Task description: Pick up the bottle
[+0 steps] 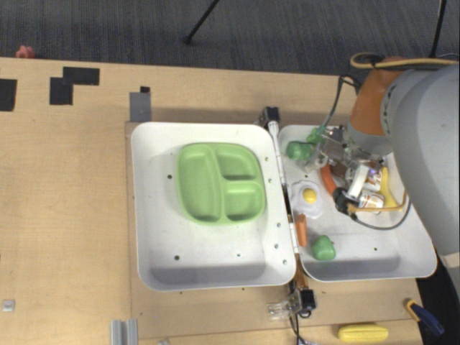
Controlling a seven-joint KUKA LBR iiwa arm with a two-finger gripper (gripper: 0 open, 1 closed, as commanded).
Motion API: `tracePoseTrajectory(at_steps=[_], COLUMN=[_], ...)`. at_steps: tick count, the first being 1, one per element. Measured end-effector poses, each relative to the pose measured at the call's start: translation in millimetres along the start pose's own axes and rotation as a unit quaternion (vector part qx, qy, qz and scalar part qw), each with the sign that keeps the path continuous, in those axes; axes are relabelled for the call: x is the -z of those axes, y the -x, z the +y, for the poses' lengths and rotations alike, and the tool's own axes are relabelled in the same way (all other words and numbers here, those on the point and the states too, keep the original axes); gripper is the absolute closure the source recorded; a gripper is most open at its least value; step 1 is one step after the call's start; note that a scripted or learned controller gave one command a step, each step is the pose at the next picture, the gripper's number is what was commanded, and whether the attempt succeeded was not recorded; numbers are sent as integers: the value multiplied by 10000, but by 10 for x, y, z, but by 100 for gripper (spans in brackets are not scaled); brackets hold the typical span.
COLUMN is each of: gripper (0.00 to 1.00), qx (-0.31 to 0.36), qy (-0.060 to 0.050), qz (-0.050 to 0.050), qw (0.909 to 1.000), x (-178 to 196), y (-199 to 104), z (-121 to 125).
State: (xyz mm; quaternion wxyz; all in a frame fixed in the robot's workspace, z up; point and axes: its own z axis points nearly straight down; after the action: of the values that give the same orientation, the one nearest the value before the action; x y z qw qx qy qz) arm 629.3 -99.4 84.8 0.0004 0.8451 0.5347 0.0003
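Camera view: the gripper (338, 160) is seen low over the far part of the right bin (374, 261), w/ the arm reaching in from the right. How far it is opened can't be told, as it is hidden by wrist hardware, and nothing is seen to be held in it. What is taken for the bottle (371, 195) lies on its side just beside the gripper, on the arm side, partly covered by the wrist. It is a small item w/ a printed label and a tan end; details are too blurred to be sure. Nearby are scattered an orange-red stick (328, 180), a toy fried egg (309, 195) and a green toy veg (323, 247). A green divided plate (219, 182) is set in the left bin (154, 257), well apart.

Handling, as judged: prob. light, stiff plastic, smooth and round, so it is likely to roll or slip if pinched near an end. It is best taken across the middle of the body, approx. at the label, w/ the gripper set square to its long axis.
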Motion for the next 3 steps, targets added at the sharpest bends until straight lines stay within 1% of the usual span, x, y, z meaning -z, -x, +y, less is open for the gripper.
tracePoseTrajectory(at_steps=[1,2,3], gripper=[0,0,100], qx=[-1223,-2522,-2480], qy=[-6,-9,-11], qz=[4,-1,2], qw=[9925,9677,9688], x=[998,996,1102], y=[-139,-595,-605], z=[-888,-476,-474])
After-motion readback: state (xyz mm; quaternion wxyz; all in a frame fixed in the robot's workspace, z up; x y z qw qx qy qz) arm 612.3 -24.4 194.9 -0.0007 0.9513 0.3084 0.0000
